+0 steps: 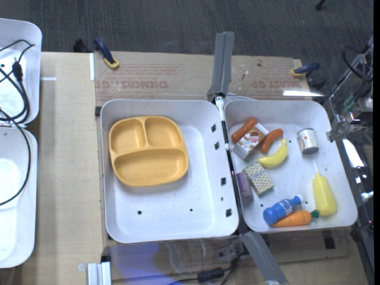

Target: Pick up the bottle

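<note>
A blue bottle (282,209) with a white cap lies on its side near the front of the right bin (338,159). An orange carrot (293,219) touches its front side. A yellow squeeze bottle (323,195) with a thin nozzle lies to the right of it, close to the bin's right wall, with the nozzle pointing toward the back.
The right bin also holds a silver can (307,141), a banana (275,154), two sausages (244,129), a small carton (249,142), a patterned box (259,177) and a purple item (244,186). A yellow divided plate (148,150) lies in the left bin (172,218).
</note>
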